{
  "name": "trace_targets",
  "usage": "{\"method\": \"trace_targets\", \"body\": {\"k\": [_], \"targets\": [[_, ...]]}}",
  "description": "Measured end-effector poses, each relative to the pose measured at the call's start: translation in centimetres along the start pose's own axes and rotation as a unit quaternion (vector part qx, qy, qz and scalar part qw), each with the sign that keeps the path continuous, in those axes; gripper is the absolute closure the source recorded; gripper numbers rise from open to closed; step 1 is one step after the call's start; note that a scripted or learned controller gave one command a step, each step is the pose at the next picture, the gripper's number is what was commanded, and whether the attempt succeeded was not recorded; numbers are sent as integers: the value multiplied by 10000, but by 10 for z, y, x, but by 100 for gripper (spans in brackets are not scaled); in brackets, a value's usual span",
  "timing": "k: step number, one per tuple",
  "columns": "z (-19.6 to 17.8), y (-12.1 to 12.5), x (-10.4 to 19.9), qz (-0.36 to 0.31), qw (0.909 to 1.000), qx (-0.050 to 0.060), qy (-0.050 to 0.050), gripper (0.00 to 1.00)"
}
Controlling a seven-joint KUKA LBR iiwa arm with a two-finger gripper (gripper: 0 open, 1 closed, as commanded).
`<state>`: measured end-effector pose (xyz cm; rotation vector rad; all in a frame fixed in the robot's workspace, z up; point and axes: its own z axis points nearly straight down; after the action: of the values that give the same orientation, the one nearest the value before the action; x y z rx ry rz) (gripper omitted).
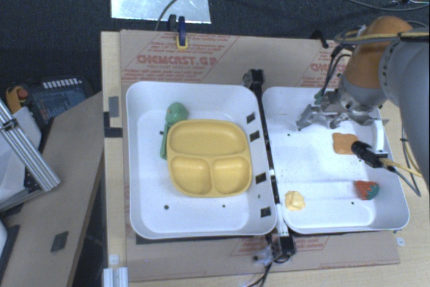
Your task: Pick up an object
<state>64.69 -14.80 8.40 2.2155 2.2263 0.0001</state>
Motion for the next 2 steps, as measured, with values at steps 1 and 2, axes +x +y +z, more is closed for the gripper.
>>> {"method": "trace_targets", "body": {"k": [1, 2], "targets": [[-13, 2, 0, -9, 10000, -25, -4, 100], [-63, 12, 5, -3, 10000, -34, -4, 100]]}}
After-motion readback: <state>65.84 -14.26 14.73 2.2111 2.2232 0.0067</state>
